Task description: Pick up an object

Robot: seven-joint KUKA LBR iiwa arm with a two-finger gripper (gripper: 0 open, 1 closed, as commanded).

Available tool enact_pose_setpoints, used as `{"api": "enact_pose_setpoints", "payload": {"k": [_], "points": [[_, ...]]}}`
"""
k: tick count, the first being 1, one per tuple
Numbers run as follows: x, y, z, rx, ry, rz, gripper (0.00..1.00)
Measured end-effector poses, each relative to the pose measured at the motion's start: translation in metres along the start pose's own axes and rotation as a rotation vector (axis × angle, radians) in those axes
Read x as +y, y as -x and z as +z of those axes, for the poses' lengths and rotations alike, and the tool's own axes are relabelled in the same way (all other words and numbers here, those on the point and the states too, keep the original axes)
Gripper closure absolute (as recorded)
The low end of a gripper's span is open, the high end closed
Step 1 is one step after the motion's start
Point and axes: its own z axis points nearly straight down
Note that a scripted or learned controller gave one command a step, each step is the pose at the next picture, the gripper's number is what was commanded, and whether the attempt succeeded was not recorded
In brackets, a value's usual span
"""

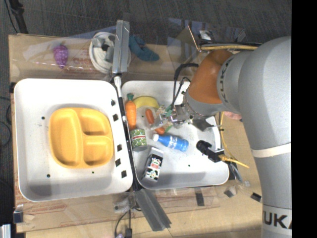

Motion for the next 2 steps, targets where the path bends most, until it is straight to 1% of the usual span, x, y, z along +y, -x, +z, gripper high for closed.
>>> {"api": "enact_pose_setpoints", "payload": {"k": [1, 2], "points": [[0.0, 0.0, -0.01, 0.0, -0.002, -0.004, 1.0], [0.019, -0.044, -0.14, 0.0, 0.0, -0.065, 1.0]]}}
